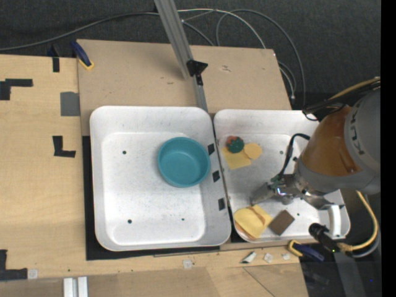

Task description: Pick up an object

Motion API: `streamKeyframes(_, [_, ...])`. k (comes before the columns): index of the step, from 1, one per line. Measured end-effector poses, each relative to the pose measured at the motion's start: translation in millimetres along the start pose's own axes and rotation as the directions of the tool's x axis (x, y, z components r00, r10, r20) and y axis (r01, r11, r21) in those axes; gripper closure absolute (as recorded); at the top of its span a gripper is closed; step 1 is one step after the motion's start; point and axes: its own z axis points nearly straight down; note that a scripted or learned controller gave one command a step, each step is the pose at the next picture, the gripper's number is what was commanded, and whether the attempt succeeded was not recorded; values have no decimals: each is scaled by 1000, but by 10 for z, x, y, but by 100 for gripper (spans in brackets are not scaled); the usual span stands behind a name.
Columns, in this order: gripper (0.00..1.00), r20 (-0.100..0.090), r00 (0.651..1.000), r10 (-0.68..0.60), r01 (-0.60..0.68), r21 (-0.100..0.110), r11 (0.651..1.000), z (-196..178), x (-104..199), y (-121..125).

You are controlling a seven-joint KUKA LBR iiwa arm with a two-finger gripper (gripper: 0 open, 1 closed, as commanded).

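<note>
Patience helps: our gripper point(265, 193) hovers in the right bin point(272, 121), jaws unreadable to us. We should centre over the yellow piece point(250, 221) near the front wall before descending.

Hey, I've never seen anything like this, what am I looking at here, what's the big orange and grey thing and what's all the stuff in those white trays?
This is one camera fixed above a bench, looking down at a slant. The orange and grey thing on the right is a robot arm; its gripper hangs over the right bin. Nothing shows in its grip, and I cannot tell how the grasping part is set. Its job is to pick up an object. The left bin holds a teal bowl. The right bin holds yellow pieces, a small red and green object, another yellow piece and a brown block.
</note>
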Motion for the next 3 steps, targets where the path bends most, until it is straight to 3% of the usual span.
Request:
streamKeyframes(1, [100, -2, 1000, -2, 2, 2, 1000, -111, 8, -2])
streamKeyframes(3, [100, 1, 1000, -2, 2, -4, 1000, -1232, 36, 16])
